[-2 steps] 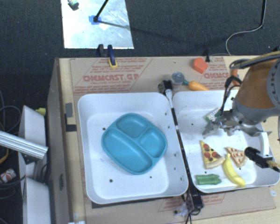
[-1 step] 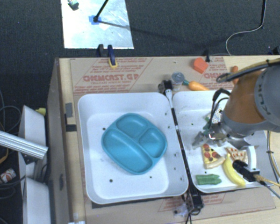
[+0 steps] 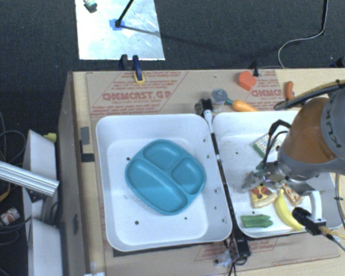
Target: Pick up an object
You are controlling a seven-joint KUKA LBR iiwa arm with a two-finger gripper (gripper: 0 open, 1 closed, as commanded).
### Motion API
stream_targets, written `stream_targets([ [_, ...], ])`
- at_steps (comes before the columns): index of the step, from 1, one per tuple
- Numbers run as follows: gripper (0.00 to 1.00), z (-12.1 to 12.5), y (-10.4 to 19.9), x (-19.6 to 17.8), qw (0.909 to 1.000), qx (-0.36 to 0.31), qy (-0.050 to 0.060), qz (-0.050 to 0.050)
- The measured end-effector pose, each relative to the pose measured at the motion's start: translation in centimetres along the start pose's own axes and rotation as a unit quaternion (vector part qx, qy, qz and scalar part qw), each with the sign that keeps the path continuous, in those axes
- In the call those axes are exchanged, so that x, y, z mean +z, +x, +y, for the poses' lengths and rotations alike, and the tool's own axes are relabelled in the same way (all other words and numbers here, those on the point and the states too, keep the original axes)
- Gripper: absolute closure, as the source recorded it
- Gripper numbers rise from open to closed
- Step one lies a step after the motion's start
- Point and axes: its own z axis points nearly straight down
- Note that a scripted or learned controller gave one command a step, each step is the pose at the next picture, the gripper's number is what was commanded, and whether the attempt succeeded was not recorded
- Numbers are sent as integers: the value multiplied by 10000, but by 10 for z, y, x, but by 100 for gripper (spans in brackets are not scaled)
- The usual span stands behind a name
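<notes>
From above, the arm [image 3: 319, 138] reaches in from the right over the right bin [image 3: 235, 128], its orange band above the wrist. The gripper [image 3: 260, 179] is low among a heap of small toys in that bin; whether it is wide, narrow or gripping something cannot be told, since the wrist and the clutter hide it.

Just below the gripper lies a pizza slice [image 3: 260, 197], touching or nearly touching it. A banana [image 3: 286, 210] lies just right of the slice, and a green pod [image 3: 256, 220] rests near the bin's front wall, a little apart from the gripper. A green-and-white piece [image 3: 261, 144] sits behind the gripper, partly under the arm's cable.

The left bin [image 3: 113, 166] holds a blue divided plate [image 3: 164, 175], well apart from the gripper. Beyond the bins, on the bench [image 3: 158, 89], lie an orange block [image 3: 246, 80] and a carrot [image 3: 242, 106].
</notes>
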Motion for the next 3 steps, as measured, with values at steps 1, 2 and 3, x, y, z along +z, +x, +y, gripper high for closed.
stream_targets([
  [1,100,3,0,-13,10000,-6,-44,-3],
  [2,100,-4,-23,-97,10000,3,-19,-8],
  [3,0,-5,-23,-96,10000,0,-10,-2],
])
